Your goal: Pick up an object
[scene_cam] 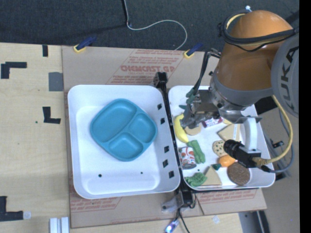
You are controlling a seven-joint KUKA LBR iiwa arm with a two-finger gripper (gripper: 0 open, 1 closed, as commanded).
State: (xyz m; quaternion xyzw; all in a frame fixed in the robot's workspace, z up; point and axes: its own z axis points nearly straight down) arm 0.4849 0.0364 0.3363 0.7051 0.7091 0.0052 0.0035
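Near edge of the pale wooden worktop [29, 144]: brown cardboard sheet [146, 67] printed in red, lying under both bins.

Left shallow white plastic bin [80, 178]: holds one sky-blue plastic divided plate [123, 128] with three compartments, lying flat towards the bin's far half and turned at a slant.

Right shallow white plastic bin [265, 181], nearest contents first: a green leafy toy piece [196, 179] at the near rim; a brown round disc [239, 174] at the near right corner; a small orange ball-like item [225, 161] just beside the disc; a small red-and-white printed can [187, 157] against the left wall; a green ridged toy vegetable [197, 150] just beside the can; a tan perforated cracker-like piece [219, 147]; a yellow toy banana [181, 130] lying along the left wall.

Above the banana: dark metal two-finger pincer [193, 114], lowered into the bin's far left part, its tips close to the banana and the small items beside it. Cannot tell its state, nor whether anything sits in it.

Behind: grey arm with large orange band [245, 47], entering from the right.

Far side: dark carpeted floor [58, 8], thin white cable [155, 25] looping across it.
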